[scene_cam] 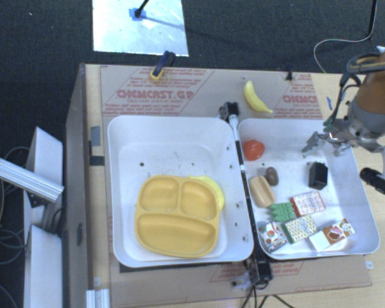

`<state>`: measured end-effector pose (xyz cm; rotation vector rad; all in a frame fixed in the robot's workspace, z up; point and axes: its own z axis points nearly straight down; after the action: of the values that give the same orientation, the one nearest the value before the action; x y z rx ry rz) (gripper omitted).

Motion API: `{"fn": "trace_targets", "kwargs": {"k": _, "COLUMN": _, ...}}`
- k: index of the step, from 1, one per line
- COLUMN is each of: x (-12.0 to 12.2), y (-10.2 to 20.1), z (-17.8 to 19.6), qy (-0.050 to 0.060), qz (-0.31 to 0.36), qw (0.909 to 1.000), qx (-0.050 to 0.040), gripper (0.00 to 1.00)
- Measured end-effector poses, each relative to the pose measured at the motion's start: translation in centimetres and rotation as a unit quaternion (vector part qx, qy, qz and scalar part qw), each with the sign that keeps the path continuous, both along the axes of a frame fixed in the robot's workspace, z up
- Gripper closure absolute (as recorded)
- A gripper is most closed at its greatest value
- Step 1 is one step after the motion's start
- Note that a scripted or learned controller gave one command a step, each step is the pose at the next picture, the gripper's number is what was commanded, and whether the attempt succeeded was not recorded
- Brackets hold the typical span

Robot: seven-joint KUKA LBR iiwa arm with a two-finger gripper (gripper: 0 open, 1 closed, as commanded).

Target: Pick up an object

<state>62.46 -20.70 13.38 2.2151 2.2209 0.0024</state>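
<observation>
Jaws first: I can't tell whether they're apart or closed, since the gripper is small and blurred from my seat, and I see nothing held in it. It hangs over the upper right part of the right bin, near the far wall, with the grey arm and its orange band reaching in from the right edge.

Below the gripper and apart from it, I see a small black block lying on the bin floor. To the left of that sits a red tomato-like toy, close to the divider between the bins. Lower down I make out a small brown lump just beside a hot dog bun toy. Along the near edge lies a cluster of small printed food boxes, touching or overlapping one another, red, green and white.

In the left bin I see a yellow sectioned tray, with a yellow piece peeking out at its upper right corner. A toy banana rests outside the bins on the cardboard bench top, just beyond the right bin's far left corner.
</observation>
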Motion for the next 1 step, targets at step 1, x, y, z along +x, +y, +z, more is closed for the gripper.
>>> {"fn": "trace_targets", "kwargs": {"k": 1, "x": -4.21, "y": 0.42, "z": -3.74, "qy": 0.002, "qz": -0.001, "qw": 1.0000, "qx": 0.0010, "gripper": 0.00}}
